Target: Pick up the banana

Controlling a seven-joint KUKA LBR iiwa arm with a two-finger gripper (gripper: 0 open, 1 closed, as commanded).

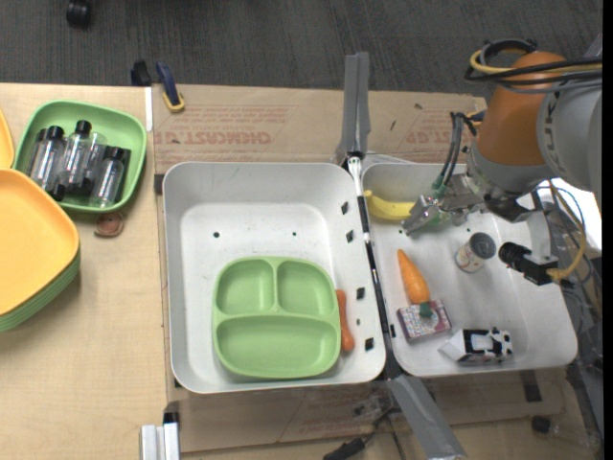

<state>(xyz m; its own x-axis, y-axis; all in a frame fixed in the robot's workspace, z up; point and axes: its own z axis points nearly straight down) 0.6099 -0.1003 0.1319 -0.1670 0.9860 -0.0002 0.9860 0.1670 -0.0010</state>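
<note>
The yellow banana (387, 206) lies in the far left corner of the right bin (536, 338), close against its wall. My gripper (419, 218) hangs low over the bin, right beside the banana's right end and pointing left toward it. The banana rests on the bin floor. The grey arm with its orange band (512, 113) reaches in from the upper right.
In the right bin lie a carrot (413, 276), a small pink box (424, 319), a round tin (476, 250) and a black-and-white carton (481, 346). The left bin (192, 218) holds a green divided plate (278, 316) and an orange stick (343, 320). On the bench left stand a bottle tray (81, 166) and yellow plates (34, 247).
</note>
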